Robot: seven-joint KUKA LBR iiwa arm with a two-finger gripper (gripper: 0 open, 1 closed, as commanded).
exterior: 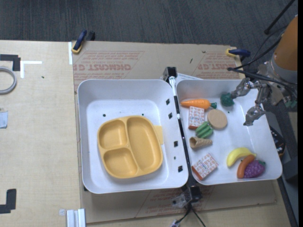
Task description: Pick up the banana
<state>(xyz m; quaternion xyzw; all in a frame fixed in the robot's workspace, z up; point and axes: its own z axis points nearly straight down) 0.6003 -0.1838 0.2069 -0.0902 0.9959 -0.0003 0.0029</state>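
A yellow divided plate lies in the left bin; a carrot lies in the right bin.

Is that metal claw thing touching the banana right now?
Apart. The camera view shows the gripper near the right bin's far edge, with bare white bin floor between it and the banana, which lies nearer the front.

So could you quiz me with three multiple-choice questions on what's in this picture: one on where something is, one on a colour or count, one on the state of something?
1. Where does the banana lie?
A. On the yellow tray
B. In the right bin, near its front right corner
C. On the cardboard

2. How many compartments has the yellow tray?
A. Two
B. Three
C. Five

3. What is the gripper doing?
A. Hanging open over the right bin, holding nothing
B. Clamping the carrot
C. Lifting the banana

Answers: 1 B, it sits beside the purple grapes. 2 B, ridges split it in three. 3 A, its fingers stand apart.
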